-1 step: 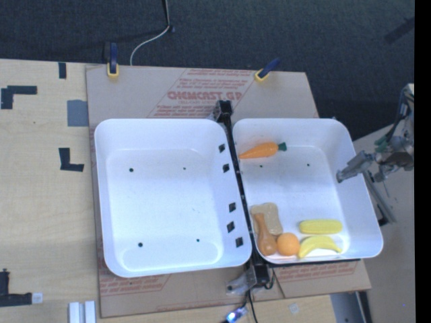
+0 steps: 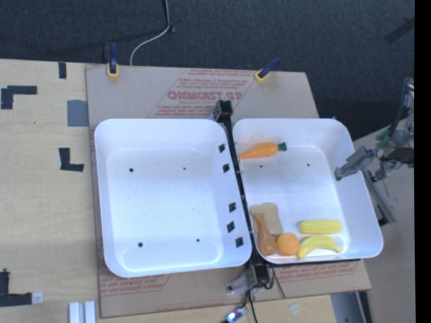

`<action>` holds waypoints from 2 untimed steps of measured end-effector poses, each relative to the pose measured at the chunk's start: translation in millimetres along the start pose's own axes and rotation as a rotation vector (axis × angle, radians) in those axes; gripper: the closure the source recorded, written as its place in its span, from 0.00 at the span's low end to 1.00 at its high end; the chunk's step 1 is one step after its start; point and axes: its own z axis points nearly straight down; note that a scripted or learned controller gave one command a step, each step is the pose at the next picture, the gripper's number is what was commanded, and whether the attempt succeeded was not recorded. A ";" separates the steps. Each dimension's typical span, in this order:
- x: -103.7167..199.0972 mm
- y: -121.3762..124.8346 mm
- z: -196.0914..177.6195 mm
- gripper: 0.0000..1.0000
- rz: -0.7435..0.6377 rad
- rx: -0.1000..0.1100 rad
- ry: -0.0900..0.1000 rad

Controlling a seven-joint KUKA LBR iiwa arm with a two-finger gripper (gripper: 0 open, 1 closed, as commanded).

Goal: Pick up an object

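Lying crosswise — carrot, green tip rightward

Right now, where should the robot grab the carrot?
Probably across the middle of the carrot, coming straight down from above. It lies flat and alone near the right bin's back wall, long and thin, so fingers should close across its narrow width.

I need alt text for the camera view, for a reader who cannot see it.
Two white bins sit side by side; the right bin holds a carrot, a bread slice, an orange and two yellow bananas. The gripper sits at its right rim.
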 end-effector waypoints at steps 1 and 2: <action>-1.3 1.1 -6.7 1.00 0.001 0.003 0.000; 78.9 2.3 -119.6 1.00 -0.007 -0.010 0.000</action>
